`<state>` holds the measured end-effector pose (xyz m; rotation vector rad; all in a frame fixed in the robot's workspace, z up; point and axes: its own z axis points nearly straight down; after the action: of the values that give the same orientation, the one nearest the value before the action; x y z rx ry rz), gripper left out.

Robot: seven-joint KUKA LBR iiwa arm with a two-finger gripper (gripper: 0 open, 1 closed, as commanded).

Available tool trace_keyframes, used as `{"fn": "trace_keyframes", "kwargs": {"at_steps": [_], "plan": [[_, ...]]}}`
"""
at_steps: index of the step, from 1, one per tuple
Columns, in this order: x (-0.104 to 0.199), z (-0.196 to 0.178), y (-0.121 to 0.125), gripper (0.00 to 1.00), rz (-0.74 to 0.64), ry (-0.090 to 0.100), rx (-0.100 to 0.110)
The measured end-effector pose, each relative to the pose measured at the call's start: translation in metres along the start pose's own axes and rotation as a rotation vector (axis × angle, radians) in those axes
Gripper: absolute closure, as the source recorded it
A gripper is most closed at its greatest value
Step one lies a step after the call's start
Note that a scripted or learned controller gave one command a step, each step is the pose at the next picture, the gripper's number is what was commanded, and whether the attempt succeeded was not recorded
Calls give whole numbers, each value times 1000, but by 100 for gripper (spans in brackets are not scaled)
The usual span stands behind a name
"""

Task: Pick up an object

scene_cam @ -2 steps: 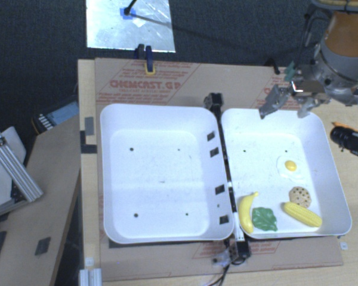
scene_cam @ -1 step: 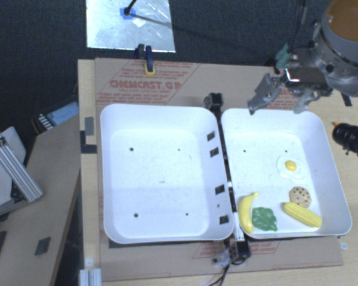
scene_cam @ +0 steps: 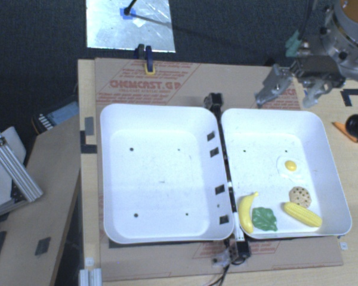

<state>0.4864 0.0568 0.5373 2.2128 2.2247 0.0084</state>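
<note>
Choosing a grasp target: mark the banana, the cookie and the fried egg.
banana (scene_cam: 246,213), camera view, middle of its curved body.
cookie (scene_cam: 299,196), camera view, centre of its speckled top.
fried egg (scene_cam: 290,166), camera view, on the yellow yolk.

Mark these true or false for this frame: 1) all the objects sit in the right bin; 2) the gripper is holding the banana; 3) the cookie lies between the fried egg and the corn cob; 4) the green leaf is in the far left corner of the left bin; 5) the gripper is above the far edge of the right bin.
1) True. The banana, green leaf, cookie, fried egg and corn cob all lie in the right bin.
2) False. The gripper has nothing between its fingers; the banana lies in the bin.
3) True.
4) False. The leaf lies beside the banana, near the right bin's front edge.
5) True.
</note>
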Motion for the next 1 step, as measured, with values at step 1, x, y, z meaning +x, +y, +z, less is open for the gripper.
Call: {"fn": "trace_keyframes", "kwargs": {"at_steps": [1], "plan": [[-36, 124, -2, 0, 8, -3, 16]]}}
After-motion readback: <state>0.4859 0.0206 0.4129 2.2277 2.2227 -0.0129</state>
